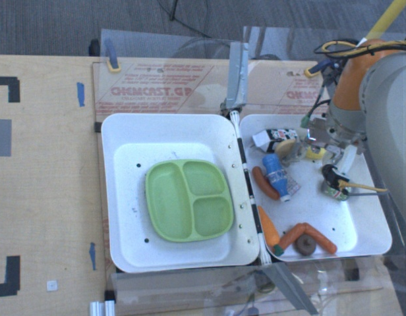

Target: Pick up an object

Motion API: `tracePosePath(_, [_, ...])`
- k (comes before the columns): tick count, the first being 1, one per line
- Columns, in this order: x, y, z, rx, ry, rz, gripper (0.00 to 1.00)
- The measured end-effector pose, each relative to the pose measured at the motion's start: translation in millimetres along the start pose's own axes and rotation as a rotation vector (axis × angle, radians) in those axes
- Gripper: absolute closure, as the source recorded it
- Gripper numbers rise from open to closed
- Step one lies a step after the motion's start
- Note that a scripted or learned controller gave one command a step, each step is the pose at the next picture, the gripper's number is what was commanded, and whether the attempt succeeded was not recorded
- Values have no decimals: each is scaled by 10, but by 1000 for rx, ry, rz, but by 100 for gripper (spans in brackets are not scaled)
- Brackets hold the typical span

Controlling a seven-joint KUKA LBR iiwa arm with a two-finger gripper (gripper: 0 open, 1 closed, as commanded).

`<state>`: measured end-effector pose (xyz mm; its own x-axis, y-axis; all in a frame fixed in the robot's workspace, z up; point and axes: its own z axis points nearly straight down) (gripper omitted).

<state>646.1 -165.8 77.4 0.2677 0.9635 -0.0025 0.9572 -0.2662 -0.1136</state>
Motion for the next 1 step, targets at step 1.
tracePosePath(1, [5,-9,-102,-2,-5,-1,100])
